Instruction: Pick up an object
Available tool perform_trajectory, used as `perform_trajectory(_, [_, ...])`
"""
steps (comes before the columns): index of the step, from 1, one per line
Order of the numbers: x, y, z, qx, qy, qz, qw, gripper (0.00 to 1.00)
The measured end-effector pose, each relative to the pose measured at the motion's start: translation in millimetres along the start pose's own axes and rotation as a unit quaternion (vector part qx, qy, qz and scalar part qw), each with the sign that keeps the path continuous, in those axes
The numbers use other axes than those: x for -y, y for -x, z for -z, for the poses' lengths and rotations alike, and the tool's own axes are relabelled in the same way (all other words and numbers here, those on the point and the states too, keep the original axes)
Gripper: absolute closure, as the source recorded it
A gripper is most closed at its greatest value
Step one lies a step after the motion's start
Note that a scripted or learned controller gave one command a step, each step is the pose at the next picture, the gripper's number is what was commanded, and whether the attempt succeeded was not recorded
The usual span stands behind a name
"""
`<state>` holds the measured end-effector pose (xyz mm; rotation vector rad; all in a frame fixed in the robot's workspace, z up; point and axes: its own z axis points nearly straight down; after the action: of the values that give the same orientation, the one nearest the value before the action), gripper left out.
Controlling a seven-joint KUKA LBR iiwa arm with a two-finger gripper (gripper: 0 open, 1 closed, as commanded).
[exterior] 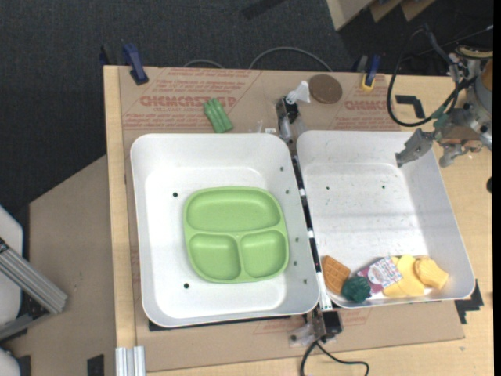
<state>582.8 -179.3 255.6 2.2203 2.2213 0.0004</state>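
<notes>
Cardboard-topped bench (196,100) is carrying two white bins, and the gripper (429,146) is hovering over the right bin's (368,202) far right edge, open and holding nothing. Toy food pile (387,276) is lying well below it, toward the near wall.

Gripper (429,149) at far right, upper edge, fingers spread apart w/ nothing between; wrist above, reaching in from right.

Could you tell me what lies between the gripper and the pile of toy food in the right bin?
In the camera view, bare white bin floor separates the gripper from the toy food heaped at the near edge.
</notes>
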Motion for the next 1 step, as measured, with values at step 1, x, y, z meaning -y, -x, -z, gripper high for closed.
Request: perform_trajectory(1, [41.6, 34.0, -87.8, -0.001, -0.005, -0.003, 1.0, 0.0])
